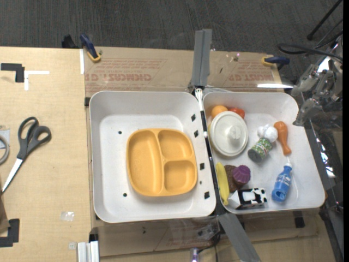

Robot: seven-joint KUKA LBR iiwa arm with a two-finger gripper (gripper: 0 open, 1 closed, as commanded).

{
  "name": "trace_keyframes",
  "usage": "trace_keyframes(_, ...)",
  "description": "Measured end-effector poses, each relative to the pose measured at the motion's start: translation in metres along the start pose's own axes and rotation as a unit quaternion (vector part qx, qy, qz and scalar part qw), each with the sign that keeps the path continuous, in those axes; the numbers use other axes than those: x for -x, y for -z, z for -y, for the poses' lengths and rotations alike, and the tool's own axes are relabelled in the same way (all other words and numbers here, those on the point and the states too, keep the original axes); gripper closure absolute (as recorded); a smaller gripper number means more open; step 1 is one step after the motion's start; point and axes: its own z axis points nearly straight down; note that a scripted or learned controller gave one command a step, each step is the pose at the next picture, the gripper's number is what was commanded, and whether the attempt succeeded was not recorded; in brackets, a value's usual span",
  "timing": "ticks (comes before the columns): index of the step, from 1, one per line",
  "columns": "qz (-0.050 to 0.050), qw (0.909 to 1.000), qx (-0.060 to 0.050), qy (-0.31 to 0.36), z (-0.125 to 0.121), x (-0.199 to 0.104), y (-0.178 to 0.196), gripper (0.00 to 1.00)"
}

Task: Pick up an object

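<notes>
The right bin (305, 198) holds several objects. A white round bowl (229, 133) sits at its upper left, with an orange ball (218, 111) and a red piece (236, 113) behind it. A green bottle with a white cap (262, 144) lies beside an orange drumstick toy (282, 136). Lower down are a blue bottle (282, 183), a purple item (240, 174), a yellow banana (221, 182) and a black-and-white cow toy (250, 198). My gripper (307, 108) hangs at the bin's upper right rim, apart from all of them.
The left bin (106, 146) holds a yellow divided plate (161, 161). Scissors (26, 142) lie on the wooden bench at far left. A grey bar (201, 59) stands behind the bins, and cables hang at the right.
</notes>
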Motion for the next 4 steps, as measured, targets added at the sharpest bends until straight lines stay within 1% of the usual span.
trace_keyframes(1,-0.001,0.9999,0.000,-0.016,0.053,0.002,-0.139,0.00)
trace_keyframes(2,0.000,0.9996,0.000,0.027,0.056,0.004,-0.242,0.00)
trace_keyframes(3,0.000,0.9975,0.000,0.070,0.064,-0.023,-0.242,0.00)
trace_keyframes(4,0.002,0.9974,0.000,0.072,0.062,-0.021,-0.233,1.00)
